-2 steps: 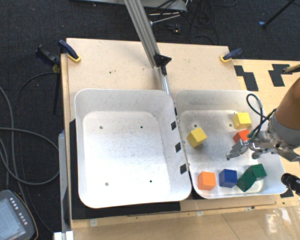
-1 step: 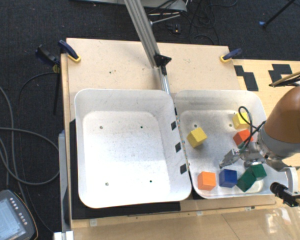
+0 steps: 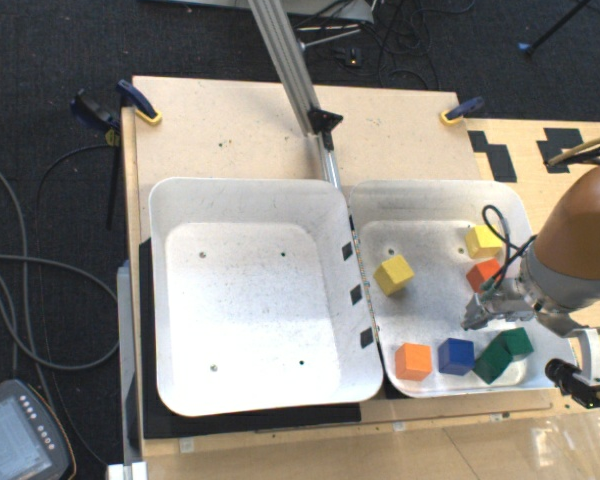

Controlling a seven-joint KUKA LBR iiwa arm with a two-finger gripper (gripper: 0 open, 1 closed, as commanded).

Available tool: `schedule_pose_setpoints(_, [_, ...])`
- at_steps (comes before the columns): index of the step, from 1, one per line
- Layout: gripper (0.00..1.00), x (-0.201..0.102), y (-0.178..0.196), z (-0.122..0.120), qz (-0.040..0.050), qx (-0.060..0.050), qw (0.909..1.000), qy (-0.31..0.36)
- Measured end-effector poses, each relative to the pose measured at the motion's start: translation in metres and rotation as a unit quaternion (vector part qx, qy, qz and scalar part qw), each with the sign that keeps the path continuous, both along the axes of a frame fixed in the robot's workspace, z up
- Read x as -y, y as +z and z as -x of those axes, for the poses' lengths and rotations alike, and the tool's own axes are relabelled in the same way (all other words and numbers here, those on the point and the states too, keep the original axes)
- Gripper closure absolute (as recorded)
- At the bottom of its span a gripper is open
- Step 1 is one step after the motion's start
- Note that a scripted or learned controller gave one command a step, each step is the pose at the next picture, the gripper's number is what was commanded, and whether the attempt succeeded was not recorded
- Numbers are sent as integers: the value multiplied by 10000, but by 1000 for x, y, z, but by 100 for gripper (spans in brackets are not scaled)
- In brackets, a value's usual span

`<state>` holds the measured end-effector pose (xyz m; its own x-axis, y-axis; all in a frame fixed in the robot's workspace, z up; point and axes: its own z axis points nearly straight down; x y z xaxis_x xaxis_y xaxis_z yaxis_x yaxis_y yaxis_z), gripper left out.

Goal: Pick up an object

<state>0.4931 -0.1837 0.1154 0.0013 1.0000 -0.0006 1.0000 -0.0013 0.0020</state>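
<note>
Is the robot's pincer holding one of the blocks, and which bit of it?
It cannot be told. The pincer sits low in the right bin, next to the red-orange block and above the green block, but no block shows between its tips.

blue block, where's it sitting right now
The blue block sits in the right bin, near its front wall, between the orange block on its left and the green block on its right.

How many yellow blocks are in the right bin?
2. One yellow block lies apart near the bin's left side; the other yellow block is at the far right, beside the arm, which may hide more.
</note>
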Motion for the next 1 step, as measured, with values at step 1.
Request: schedule_pose_setpoints(1, [100,3,43,-4,11,20,10000,16])
